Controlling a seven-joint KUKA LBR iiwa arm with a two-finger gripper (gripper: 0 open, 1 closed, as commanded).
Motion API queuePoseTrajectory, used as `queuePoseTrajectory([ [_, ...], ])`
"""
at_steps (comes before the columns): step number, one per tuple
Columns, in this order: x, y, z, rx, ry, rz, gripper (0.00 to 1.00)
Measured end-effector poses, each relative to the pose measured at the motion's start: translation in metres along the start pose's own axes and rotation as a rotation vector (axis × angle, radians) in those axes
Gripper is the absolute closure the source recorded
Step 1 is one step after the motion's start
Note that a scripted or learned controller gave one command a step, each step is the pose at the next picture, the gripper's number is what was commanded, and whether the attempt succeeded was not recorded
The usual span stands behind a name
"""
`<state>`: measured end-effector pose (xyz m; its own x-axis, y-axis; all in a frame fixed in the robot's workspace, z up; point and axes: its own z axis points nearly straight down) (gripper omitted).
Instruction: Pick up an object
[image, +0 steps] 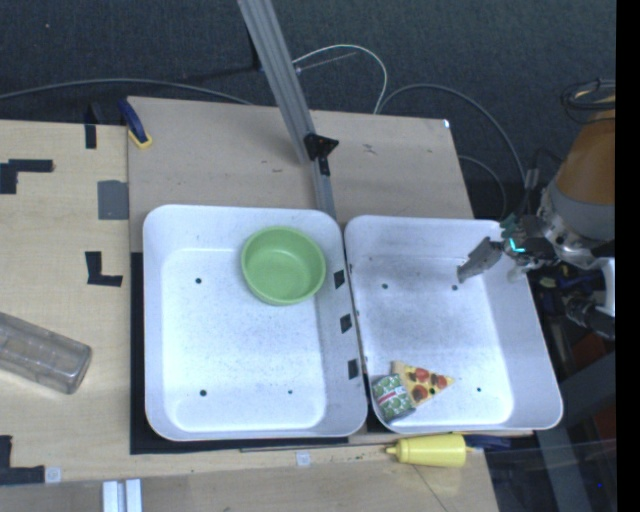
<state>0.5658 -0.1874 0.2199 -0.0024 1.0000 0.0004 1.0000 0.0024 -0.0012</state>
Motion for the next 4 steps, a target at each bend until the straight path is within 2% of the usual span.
queuePoseTrajectory([
  [1, 0.001, 0.004, 0.045, 0.004, -0.001, 0.0, 0.0],
  [2, 0.002, 0.003, 0.11, 0.007, 0.001, 0.001, 0.0],
  [3, 0.003, 0.004, 0.131, -0.001, -0.002, 0.0, 0.0],
  [4, 0.004, 0.004, 0.12, -0.001, -0.001, -0.001, 1.0],
])
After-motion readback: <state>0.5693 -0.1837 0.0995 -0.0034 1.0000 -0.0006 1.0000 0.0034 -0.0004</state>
